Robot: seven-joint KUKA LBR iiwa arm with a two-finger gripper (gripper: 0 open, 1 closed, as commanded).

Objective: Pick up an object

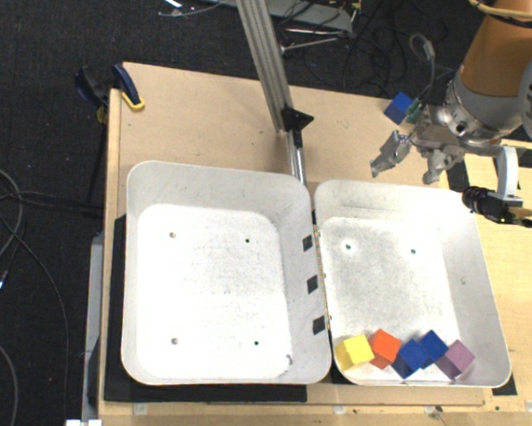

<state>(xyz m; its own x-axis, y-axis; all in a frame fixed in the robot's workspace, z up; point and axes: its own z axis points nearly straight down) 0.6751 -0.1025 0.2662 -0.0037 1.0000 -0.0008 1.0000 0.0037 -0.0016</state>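
1. The arm (511, 53) enters at the upper right of the frame, with its orange band at the top edge.
2. The claw (411, 161) hangs above the table (209, 122), just past the far rim of the right bin (401, 267); its two fingers (389, 154) are spread apart, with nothing between them.
3. A small blue piece (401, 106) shows beside the wrist, left of it; whether it is a loose block or part of the rig is unclear.
4. Four blocks sit in a row along the near edge of the right bin, at the lower right of the frame: a yellow block (356, 351), an orange block (385, 346), a blue block (420, 351) and a purple block (457, 358). Neighbours touch or nearly touch.
5. The blocks lie well apart from the claw, at the opposite end of the bin.
6. The left bin (208, 277) sits beside the right one, their rims meeting at mid-frame.
7. A metal pole (267, 53) slants from the top centre down to the bins' far junction.
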